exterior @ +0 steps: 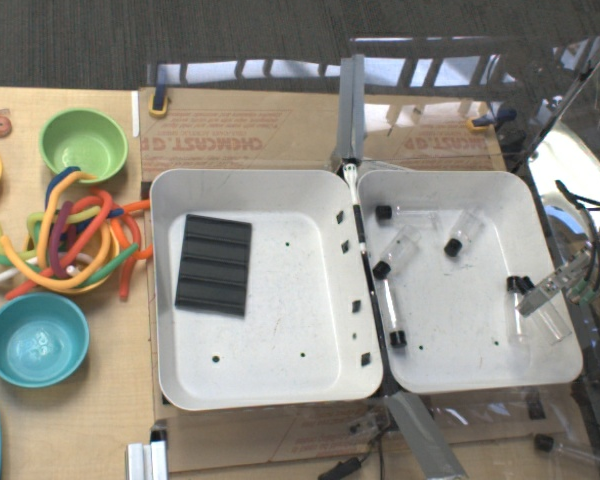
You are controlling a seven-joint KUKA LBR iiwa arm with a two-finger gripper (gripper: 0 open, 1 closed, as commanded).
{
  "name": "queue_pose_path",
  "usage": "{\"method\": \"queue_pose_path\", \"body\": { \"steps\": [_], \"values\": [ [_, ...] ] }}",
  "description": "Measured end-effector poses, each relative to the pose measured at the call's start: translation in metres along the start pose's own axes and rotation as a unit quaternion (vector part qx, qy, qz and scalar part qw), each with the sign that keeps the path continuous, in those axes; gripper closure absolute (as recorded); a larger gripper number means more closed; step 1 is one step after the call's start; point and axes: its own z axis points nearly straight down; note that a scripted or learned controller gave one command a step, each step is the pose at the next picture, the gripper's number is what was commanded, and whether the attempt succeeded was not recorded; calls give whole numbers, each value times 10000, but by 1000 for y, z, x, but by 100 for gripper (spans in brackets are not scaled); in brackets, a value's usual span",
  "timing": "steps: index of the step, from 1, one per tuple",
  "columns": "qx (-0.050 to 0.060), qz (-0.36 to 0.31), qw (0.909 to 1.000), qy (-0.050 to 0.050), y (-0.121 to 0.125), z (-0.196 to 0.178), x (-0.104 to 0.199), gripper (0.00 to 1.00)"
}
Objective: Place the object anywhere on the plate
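Note:
A black ribbed rectangular plate (216, 265) lies flat in the left part of the left bin (280, 368). Several clear vials with black caps lie scattered in the right bin (480, 368). One vial (405, 211) is near the back left, and one vial (463, 233) sits toward the middle. Another vial (393, 258) lies by the left wall. A long tube (390, 313) runs along that wall. One more vial (536, 292) rests against the right wall.
On the wooden table to the left are a green bowl (83, 145), a teal bowl (37, 338) and a tangle of coloured cords (75, 238). Cardboard (240, 133) lies under the bins. A metal rail (420, 68) runs behind them, and cables (580, 228) hang at the right.

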Motion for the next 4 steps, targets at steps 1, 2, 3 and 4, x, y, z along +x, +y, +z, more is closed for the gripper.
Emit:
{"method": "queue_pose_path", "body": {
  "steps": [1, 2, 3, 4],
  "values": [
    [-1, -496, 9988, 0, 0, 2, 0, 100],
    [-1, -1027, 9947, -1, 0, 0, 0, 100],
    [-2, -1493, 9888, 2, 0, 3, 0, 100],
    [-3, -2003, 9797, -4, 0, 0, 0, 100]
  ]
}}
